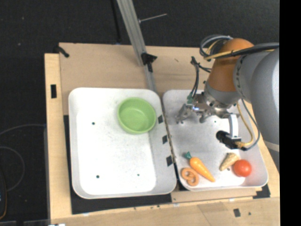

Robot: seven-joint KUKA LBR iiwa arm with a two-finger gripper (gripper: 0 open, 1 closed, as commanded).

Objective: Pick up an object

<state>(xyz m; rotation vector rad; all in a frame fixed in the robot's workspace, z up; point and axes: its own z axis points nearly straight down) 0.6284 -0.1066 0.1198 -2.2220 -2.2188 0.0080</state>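
Inspector: The gripper (189,113) hangs over the upper part of the right bin (188,98). Whether it is spread or pressed together, I cannot tell.

Clerk: Candidates?

Inspector: All near that bin's lower edge: one carrot (201,167), one pretzel-shaped piece (190,175), one tan wedge (229,161), one tomato (242,168). One green bowl (137,115) in the left bin (94,145).

Clerk: Risks?

Inspector: Descending here likely closes on bare floor. Carrot and pretzel-shaped piece touch; one may nudge the other.
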